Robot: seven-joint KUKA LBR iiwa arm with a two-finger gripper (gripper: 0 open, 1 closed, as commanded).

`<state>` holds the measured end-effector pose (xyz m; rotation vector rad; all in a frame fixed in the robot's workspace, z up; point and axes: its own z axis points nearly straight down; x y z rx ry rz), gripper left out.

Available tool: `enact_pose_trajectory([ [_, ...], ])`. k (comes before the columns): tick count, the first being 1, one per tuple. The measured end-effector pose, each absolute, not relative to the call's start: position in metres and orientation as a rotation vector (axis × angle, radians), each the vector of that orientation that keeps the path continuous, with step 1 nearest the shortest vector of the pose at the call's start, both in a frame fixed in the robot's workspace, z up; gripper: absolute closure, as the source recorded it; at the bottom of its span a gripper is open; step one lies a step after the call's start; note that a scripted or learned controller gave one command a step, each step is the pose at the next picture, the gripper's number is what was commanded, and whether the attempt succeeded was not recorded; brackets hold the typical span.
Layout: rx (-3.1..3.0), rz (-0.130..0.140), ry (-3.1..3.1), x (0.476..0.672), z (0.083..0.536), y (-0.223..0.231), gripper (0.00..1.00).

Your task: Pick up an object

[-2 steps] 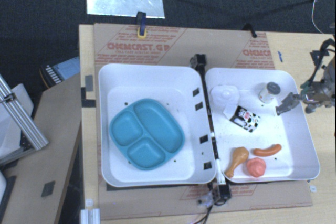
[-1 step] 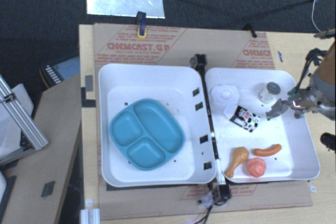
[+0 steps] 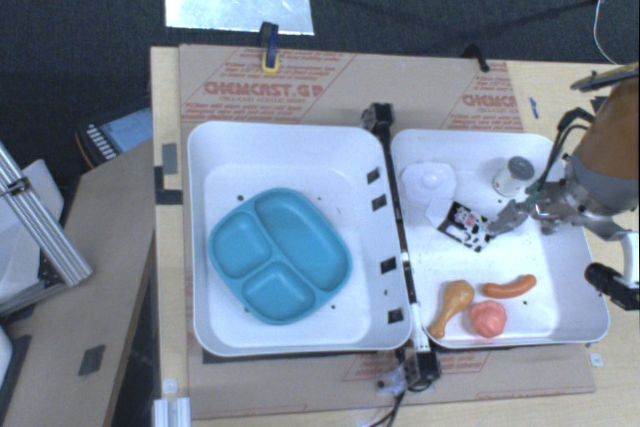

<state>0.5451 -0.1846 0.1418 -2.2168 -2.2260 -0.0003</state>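
The right bin (image 3: pixel 575 320) holds several small items. A black-and-white patterned piece (image 3: pixel 462 225) lies near its middle. Behind it are a white rounded object (image 3: pixel 430 183) and a small grey-and-white cylinder (image 3: pixel 514 172). At the front lie an orange sausage shape (image 3: pixel 510 287), a tan drumstick (image 3: pixel 451 305) and a pink ball (image 3: pixel 488 318). My gripper (image 3: pixel 505 215) reaches in from the right and hangs low, just right of the patterned piece. Whether it touches the piece is unclear.
The left bin (image 3: pixel 215 155) carries a blue divided plate (image 3: pixel 280 255). A black divider (image 3: pixel 392 235) runs between the two bins. The arm's grey body (image 3: pixel 600 175) covers the right bin's far right side.
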Motion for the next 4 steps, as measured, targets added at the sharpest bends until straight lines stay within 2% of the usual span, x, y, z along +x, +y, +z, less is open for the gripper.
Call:
enact_pose_trajectory([
  [1,-2.223,-0.011,-2.23,0.549,0.109,-0.185,0.0],
  [2,-2.224,-0.015,-2.232,0.55,0.119,-0.184,1.0],
  [3,-2.22,-0.002,-2.228,0.548,0.163,-0.186,1.0],
  [4,-2.218,-0.003,-2.231,0.551,0.208,-0.18,1.0],
])
